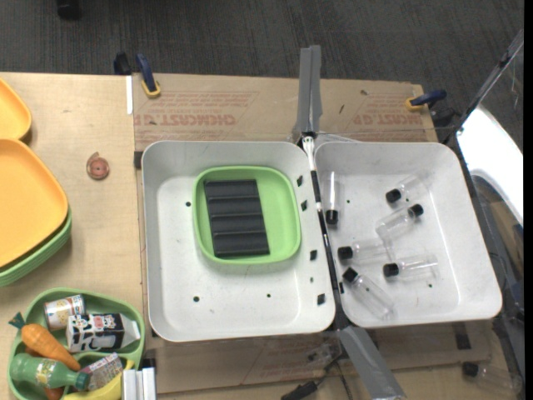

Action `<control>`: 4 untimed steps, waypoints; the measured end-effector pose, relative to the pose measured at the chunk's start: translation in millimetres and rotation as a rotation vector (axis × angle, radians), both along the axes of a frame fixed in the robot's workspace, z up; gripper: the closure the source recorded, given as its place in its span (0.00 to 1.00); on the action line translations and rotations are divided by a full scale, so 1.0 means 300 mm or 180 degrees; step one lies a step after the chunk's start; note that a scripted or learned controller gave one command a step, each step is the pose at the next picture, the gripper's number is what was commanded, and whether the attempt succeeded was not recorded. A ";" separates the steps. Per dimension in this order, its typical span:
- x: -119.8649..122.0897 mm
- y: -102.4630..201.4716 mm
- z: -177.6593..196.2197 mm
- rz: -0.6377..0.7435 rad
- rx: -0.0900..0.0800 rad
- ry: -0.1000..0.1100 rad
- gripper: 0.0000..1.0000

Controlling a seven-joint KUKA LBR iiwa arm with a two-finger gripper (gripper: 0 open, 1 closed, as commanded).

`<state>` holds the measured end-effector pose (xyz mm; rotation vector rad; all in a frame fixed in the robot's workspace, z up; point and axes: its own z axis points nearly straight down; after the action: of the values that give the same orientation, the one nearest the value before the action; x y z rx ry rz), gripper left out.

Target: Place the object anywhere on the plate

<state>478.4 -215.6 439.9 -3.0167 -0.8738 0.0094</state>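
Vials (391,227) lie scattered in right bin (466,298), plate (247,215) in left.

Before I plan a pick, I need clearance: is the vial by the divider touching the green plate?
Apart. The camera view shows the vial lying in the right bin, with the divider and bare left bin floor between it and the plate.

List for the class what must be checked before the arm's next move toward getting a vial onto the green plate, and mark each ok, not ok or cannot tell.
1. Green plate sits flat in the left bin: ok.
2. Plate has room: a dark ribbed insert covers its middle, rim band free: ok.
3. Clear vials lie in the right bin: ok.
4. Vials spaced for a clean grasp: some lie close together: cannot tell.
5. A vial already on the plate: not ok.
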 end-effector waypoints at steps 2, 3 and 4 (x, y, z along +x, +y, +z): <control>-0.001 -0.022 0.001 -0.0858 -0.0006 -0.0004 0.00; 0.003 -0.022 0.002 -0.1146 -0.0005 -0.0006 0.00; -0.001 -0.022 0.000 -0.1145 -0.0006 0.0000 0.00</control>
<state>478.2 -222.1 439.9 -3.1250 -0.3203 0.0097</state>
